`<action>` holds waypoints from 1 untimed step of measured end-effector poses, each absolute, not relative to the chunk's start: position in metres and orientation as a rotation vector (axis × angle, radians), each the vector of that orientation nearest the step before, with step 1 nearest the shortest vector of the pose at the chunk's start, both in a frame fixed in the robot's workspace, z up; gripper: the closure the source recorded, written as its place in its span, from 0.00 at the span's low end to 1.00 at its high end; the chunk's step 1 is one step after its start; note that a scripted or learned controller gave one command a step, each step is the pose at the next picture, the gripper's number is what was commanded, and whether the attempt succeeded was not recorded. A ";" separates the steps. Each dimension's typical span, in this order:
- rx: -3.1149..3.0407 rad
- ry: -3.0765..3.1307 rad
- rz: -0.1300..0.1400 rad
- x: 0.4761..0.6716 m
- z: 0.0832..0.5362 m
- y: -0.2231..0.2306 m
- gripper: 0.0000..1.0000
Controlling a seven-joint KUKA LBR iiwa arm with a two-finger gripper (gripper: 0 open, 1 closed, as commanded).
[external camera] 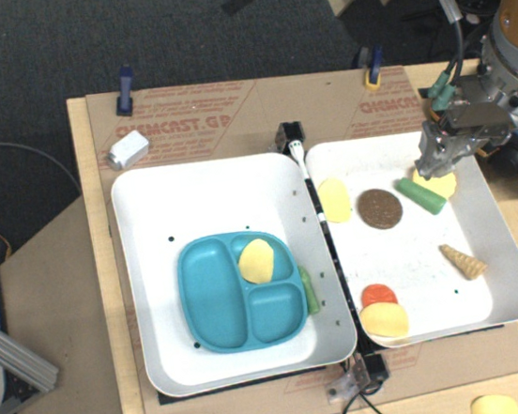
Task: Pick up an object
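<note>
My gripper (431, 162) hangs low over the far right part of the right bin (497, 217). Just below it lie a green block (420, 195) and a pale yellow piece (443, 186), partly hidden by the gripper. I cannot tell whether it touches either. Also in this bin are a brown round disc (380, 208), a yellow oblong piece (334, 199), a tan cone (463, 261), a red ball (378, 295) and a yellow lemon shape (385, 320).
The left bin (153, 263) holds a blue divided plate (216, 297) with a yellow item (257, 261) on it and a green piece (309, 289) at its right edge. A white block (129, 150) lies behind it. A yellow object (493, 405) sits off the bench front right.
</note>
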State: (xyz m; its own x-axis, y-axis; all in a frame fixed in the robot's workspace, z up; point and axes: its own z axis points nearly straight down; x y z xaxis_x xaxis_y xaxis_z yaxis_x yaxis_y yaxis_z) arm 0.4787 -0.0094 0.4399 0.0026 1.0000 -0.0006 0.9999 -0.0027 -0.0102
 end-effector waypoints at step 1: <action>-2.226 -2.229 -0.015 0.480 0.541 0.005 1.00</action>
